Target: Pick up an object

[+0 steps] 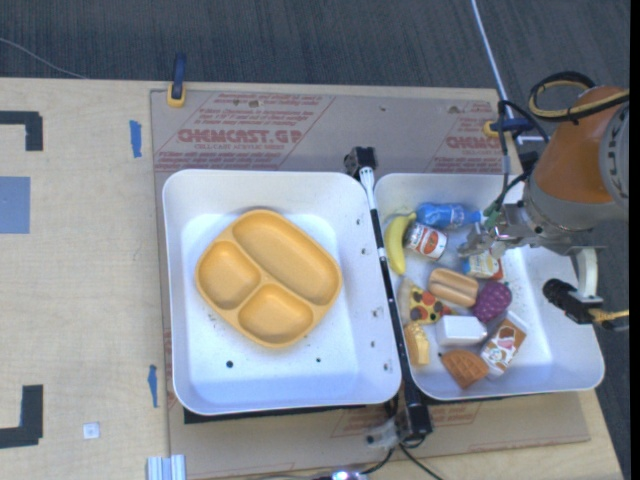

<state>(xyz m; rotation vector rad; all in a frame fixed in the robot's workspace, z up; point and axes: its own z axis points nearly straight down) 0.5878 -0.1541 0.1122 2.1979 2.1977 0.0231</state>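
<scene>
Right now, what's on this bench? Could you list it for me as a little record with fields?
left bin: holds a yellow divided plate with three compartments
right bin: holds a heap of toy food
named items: banana, blue bottle, red-labelled can, hot dog, purple grapes, white block
arm: reaches in from the right, over the right bin
gripper: low over the heap's upper part, near the can and bottle
holding anything: cannot tell
</scene>
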